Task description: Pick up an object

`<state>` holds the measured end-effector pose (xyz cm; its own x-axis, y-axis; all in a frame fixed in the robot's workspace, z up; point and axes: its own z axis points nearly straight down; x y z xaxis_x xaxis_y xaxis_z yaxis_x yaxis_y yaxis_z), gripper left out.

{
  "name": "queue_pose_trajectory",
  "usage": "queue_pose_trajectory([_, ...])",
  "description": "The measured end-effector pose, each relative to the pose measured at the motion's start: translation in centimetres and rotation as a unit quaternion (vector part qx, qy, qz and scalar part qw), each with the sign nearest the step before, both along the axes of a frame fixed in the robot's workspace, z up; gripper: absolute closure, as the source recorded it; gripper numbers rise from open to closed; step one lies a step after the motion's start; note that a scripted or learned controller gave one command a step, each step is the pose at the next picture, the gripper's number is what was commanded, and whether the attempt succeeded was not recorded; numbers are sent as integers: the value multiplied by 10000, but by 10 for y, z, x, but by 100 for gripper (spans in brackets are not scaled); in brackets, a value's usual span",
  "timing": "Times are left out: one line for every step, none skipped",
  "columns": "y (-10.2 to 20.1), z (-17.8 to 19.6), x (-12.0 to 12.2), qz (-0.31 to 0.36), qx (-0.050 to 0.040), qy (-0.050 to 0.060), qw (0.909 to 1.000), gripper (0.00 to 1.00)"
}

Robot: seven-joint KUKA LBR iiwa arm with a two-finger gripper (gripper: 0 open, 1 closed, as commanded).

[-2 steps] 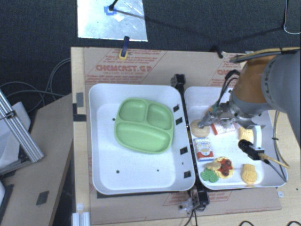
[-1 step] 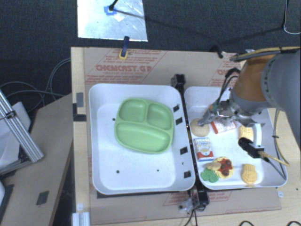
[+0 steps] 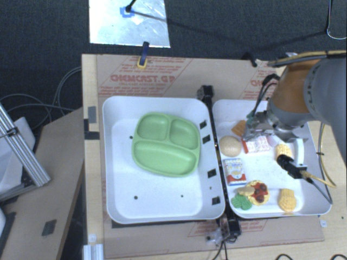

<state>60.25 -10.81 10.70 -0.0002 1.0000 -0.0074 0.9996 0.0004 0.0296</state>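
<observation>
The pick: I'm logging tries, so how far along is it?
Nothing looks lifted yet: the round bun, small carton and pizza slice all lie in the right bin. In hand: the gripper is low over the red-and-white packet. Left: grasping something and raising it.

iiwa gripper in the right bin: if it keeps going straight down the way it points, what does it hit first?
Most likely the red-and-white packet, lying under the gripper on the right bin floor. The orange piece and beige ball sit just left. Depth is unclear from this slanted view.
</observation>
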Motion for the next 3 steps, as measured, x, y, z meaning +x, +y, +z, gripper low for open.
queue_pose_trajectory([2, 65, 3, 24, 32, 112, 9999, 100])
queue_pose_trajectory([2, 119, 5, 29, 31, 108, 9999, 100])
queue_pose_trajectory([55, 129, -10, 43, 45, 145, 9999, 100])
